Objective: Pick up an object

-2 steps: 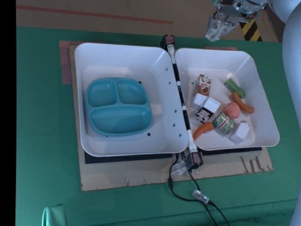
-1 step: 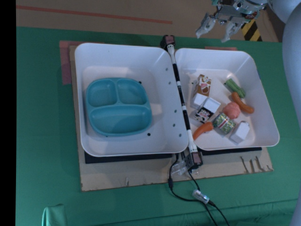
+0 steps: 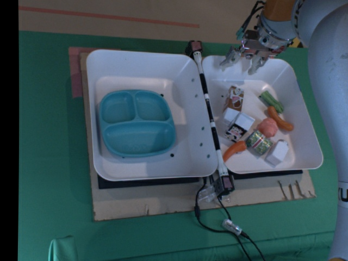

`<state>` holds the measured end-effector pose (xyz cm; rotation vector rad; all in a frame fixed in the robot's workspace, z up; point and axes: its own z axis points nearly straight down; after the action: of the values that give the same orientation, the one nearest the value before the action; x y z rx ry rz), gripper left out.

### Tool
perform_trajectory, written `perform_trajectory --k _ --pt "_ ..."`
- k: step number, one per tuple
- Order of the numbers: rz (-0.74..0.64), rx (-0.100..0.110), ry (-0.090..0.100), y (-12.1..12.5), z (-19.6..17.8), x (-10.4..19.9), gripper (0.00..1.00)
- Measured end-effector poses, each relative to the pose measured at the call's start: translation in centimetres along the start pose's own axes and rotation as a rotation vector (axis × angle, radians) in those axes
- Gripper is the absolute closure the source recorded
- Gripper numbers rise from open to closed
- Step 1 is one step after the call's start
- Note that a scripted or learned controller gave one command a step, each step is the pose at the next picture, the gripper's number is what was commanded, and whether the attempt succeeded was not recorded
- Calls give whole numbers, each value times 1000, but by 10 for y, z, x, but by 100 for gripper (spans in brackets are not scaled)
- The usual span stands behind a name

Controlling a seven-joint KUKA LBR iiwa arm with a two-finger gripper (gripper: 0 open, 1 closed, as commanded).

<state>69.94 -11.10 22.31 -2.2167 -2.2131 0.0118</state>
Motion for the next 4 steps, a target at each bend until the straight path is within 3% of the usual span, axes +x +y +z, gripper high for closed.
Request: perform_trajectory --k 1,3,4 --pt "1 1 13 1 -13 5 100" --pt "8 -17 9 4 -42 3 100" --pt "8 -16 9 4 -42 3 0"
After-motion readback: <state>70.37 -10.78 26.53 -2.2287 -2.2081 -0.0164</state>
